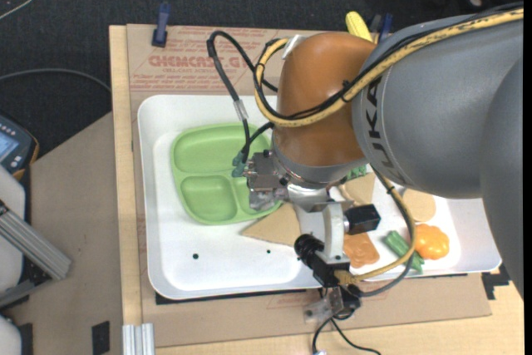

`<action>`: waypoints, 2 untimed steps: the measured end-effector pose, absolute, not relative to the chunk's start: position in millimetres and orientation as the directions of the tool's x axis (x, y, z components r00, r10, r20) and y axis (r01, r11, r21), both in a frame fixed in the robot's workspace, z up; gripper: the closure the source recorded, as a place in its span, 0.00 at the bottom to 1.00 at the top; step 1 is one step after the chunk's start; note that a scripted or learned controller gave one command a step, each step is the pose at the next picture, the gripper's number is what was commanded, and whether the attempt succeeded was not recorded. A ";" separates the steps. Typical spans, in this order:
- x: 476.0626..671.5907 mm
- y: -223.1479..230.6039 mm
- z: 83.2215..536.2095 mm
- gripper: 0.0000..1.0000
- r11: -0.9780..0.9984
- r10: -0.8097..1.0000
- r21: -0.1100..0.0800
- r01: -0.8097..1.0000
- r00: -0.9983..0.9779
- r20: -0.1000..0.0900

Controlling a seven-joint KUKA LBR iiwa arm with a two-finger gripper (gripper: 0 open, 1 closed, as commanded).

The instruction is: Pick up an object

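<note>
Several objs lay in the two white bins. A green divided plate [208,170] sat in the view's left bin [158,204], toward its far side. A tan triangular piece [270,229] lay just beside the plate's near-right corner; touching or not, couldn't tell. In the right bin [474,262], near the front: an orange round obj [432,242], a small green piece [397,245] just beside it, and a salmon flat piece [363,249] left of that. The arm's orange band [320,104] covered the middle btwn both bins. The gripper [278,183] hung at the plate's right edge, above the triangle. Whether it was clenched or released couldn't be told, as the wrist hid it.
</note>
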State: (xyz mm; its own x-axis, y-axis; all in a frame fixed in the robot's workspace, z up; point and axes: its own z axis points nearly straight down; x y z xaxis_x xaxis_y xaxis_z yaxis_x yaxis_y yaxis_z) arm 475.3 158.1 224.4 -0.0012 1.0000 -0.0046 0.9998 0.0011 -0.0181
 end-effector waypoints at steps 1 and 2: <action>480.0 220.6 372.7 1.00 0.009 1.000 0.016 1.000 -0.009 0.010; 527.4 208.5 223.8 1.00 -0.004 1.000 -0.012 1.000 0.004 -0.006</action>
State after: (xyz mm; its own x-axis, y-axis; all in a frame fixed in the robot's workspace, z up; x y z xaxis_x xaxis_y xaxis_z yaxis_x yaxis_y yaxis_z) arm 527.4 208.5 223.8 0.0035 1.0000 -0.0061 0.9999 -0.0036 -0.0122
